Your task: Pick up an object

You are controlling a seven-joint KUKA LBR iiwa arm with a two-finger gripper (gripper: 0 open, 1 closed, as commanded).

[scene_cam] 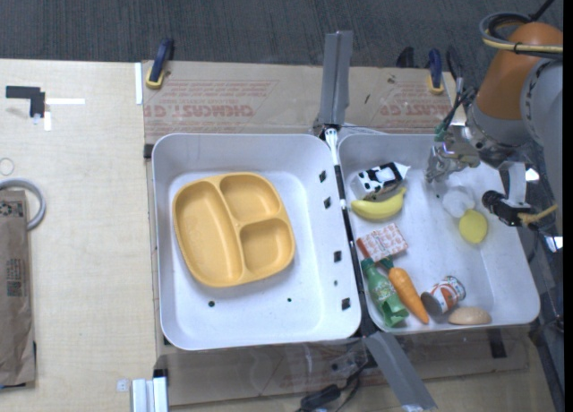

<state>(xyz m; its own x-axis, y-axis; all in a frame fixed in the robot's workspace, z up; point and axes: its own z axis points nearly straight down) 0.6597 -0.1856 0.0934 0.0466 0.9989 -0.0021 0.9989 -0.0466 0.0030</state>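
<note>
Landmark for all positions: the banana [378, 207], lying near the left wall of the right bin [501, 316].

Arm: gripper [445, 165] is to the right of the banana and slightly farther back, over the rear part of the right bin. Finger opening cannot be told from this angle; nothing is visibly between the fingers.

Right bin contents:
- black-and-white cow toy [380, 178], just behind the banana, touching or nearly touching it.
- lemon [474, 227], well right of the banana, near the bin's right wall.
- clear cup [456, 201], faint, right of the banana and just behind-left of the lemon.
- red-and-white packet [381, 243], just in front of the banana.
- green bottle [382, 291], farther in front, beside the carrot [409, 294], which lies slanted on its right.
- small can [444, 294], front-right of the banana, beyond the carrot.
- tan rounded item [469, 315], front-right, near the bin's front edge.

Left bin [260, 325], left of the banana: holds a yellow divided plate [233, 227], three compartments.
</note>
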